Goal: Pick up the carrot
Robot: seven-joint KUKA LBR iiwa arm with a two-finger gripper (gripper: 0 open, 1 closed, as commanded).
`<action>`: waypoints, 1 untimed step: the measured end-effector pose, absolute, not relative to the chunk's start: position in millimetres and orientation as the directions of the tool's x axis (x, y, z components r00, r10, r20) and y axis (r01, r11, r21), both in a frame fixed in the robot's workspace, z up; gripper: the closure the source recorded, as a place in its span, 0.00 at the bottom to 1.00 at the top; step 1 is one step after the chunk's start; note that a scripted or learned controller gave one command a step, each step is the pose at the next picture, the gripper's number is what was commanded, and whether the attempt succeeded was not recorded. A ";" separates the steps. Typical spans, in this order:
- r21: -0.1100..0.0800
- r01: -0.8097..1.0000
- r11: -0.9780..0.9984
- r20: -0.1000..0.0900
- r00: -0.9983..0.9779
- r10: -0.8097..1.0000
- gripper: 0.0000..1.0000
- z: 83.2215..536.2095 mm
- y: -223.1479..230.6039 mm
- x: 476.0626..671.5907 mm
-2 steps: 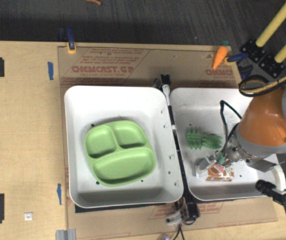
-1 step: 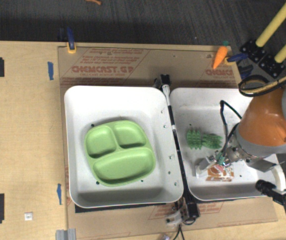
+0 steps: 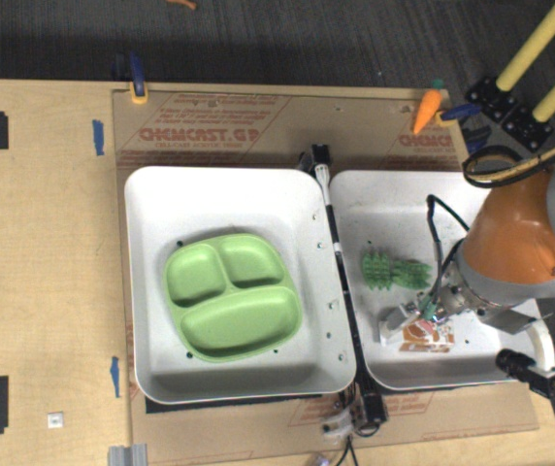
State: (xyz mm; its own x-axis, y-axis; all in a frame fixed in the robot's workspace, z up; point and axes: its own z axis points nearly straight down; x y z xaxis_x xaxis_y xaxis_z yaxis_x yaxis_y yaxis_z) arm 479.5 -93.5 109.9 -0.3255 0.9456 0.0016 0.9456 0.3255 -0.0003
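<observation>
The small orange carrot (image 3: 427, 111) is seen on the tabletop (image 3: 45, 260), well beyond the jaws (image 3: 431, 311). It is tilted, green tip up. The jaws' opening cannot be told.

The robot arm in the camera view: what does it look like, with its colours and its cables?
The arm has a wide orange band, cone-shaped, with grey casing above it at the picture's right edge. Black cables loop beside it down toward the gripper, which is dark metal with small parts that are too blurred to describe.

Overhead slant (fixed) onto both bins (image 3: 151, 260)
</observation>
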 end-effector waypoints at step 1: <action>0.009 0.629 0.777 -0.005 -0.777 0.629 0.00 90.5 -104.3 483.8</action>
State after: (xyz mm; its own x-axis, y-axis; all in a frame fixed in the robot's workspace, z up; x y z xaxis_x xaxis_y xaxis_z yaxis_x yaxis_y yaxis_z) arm 483.8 -104.3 90.5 -0.7771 0.6294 -0.0050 0.6293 0.7771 0.0086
